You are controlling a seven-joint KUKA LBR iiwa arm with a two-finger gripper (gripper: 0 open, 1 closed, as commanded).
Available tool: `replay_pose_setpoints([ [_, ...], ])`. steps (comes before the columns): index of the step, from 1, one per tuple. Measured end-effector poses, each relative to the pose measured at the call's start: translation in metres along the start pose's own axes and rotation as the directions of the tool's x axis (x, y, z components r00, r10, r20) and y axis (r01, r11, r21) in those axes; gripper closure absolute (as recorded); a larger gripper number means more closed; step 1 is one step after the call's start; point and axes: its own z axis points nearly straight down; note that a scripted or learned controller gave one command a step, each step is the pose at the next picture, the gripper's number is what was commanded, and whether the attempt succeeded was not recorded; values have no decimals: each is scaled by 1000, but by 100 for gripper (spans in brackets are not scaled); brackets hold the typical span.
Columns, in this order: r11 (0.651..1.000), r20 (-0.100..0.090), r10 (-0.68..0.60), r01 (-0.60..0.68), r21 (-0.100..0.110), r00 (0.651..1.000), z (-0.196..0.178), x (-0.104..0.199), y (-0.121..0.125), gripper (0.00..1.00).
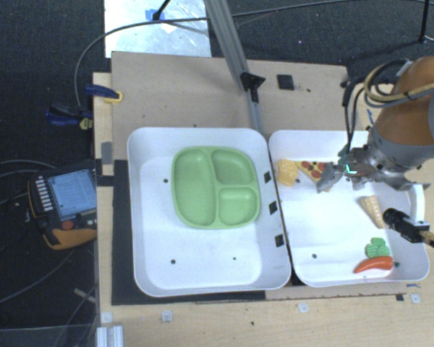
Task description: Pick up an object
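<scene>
Sitting side by side: left bin (pixel 152 266) carrying a green divided plate (pixel 215 186), right bin (pixel 333 266) holding toy food. Hovering over the right bin's far part, gripper (pixel 327 181), finger spread impossible to tell. Lying just beside it, pizza slice (pixel 315 169) and yellow piece (pixel 287 171); resting nearer right, cone (pixel 373 210), carrot (pixel 375 264).

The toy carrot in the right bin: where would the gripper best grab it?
Probably across the orange body of the toy carrot, coming straight down. It lies flat and long, narrow across, and the bin's wall sits close beside it, so a side approach looks cramped.
</scene>
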Motion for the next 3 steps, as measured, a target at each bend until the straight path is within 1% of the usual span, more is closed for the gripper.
replay_pose_setpoints([
  [1, 1000, 0, 0, 0, -2, 1000, -1, 0, 0, 0],
  [2, 1000, 1, 3, -3, 3, 1000, 58, -7, -5, 0],
  [3, 1000, 1, 4, -4, -4, 1000, 99, -7, -3, 0],
])
